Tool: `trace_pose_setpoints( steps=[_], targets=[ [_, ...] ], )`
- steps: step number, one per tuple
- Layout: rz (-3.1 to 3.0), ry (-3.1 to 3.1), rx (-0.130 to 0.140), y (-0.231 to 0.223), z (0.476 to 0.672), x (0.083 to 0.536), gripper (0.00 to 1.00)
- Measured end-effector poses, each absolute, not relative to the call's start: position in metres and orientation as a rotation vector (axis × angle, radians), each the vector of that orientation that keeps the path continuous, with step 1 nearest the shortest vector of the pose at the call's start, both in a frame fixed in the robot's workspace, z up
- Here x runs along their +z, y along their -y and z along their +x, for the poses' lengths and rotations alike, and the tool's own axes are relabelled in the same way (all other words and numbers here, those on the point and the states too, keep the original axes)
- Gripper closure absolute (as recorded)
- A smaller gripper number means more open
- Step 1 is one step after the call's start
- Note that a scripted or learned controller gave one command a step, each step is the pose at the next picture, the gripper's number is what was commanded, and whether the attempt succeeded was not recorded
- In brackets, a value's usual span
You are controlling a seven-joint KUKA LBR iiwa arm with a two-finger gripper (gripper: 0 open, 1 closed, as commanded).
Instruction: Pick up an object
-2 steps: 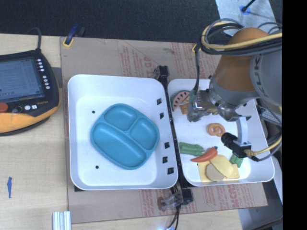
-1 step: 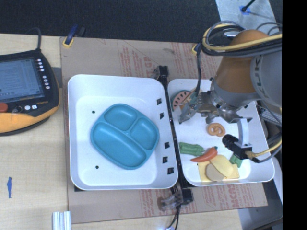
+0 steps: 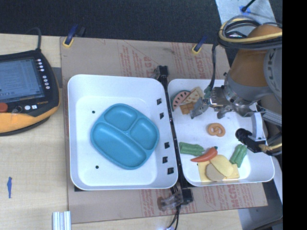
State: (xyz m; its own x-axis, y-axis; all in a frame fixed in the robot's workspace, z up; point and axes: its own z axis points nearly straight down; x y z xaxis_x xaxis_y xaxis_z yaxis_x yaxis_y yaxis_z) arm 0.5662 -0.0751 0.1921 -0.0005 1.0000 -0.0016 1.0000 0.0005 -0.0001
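Toy food [image 3: 190, 101] at the right bin's [image 3: 254, 175] eleven o'clock is approached by the end effector [image 3: 211, 105], seemingly released; nothing is lifted yet.

The arm [image 3: 252, 63] is clad in grey, with an orange band set above the wrist. Black and yellow cables are looped above that band. Below the band, a grey metal gripper [image 3: 211, 105] with dark fittings is mounted.
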Motion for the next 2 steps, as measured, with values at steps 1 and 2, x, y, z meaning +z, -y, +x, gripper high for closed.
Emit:
trace_pose_setpoints(
  steps=[1,2],
  targets=[
    [2.221,-2.222,-0.009,0.141,0.569,0.095,0.00],
    [2.214,-2.222,0.000,0.139,0.571,0.113,1.00]
  ],
)
